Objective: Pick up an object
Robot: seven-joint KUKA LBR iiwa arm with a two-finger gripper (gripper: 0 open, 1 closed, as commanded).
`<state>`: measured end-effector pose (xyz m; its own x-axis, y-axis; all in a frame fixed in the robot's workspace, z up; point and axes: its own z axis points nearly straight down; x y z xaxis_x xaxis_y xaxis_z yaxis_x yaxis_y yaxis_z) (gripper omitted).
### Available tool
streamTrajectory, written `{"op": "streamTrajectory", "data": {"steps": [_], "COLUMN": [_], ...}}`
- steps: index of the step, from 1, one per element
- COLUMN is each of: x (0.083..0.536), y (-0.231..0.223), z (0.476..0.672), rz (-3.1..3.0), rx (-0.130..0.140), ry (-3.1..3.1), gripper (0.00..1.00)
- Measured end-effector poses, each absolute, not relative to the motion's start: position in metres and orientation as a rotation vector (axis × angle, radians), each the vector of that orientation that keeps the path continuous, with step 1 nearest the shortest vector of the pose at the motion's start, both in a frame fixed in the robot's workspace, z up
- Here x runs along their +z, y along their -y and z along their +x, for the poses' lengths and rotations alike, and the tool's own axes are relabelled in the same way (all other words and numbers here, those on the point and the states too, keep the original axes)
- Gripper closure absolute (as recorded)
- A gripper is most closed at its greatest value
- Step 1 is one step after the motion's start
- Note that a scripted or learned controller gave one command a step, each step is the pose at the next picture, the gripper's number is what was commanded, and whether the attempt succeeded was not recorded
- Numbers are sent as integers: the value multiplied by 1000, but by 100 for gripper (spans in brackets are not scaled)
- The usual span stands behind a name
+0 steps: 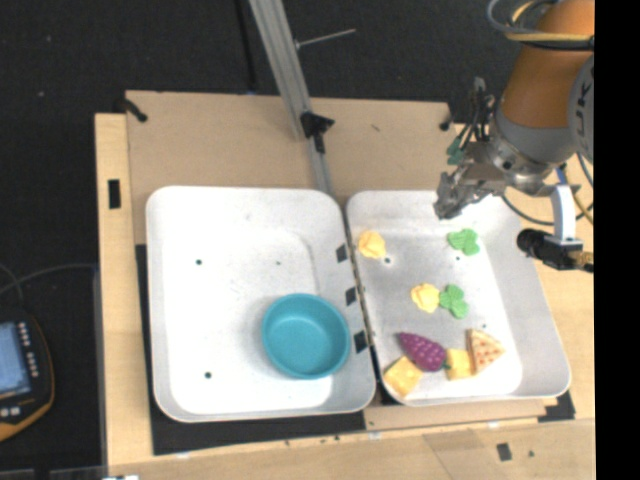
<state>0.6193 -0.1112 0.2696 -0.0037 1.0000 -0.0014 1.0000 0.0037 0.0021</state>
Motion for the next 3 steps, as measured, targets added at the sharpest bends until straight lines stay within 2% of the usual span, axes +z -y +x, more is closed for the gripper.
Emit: {"op": "streamTrajectory", "data": {"steps": [1,2,3], "x": [256,260,266], "y": [64,15,-36], "z": [610,593,589], "rz": [2216,2214,2212], "rx": [-1,2,5], "ry": [-2226,-2229,-2230], "gripper": [100,100,100]}}
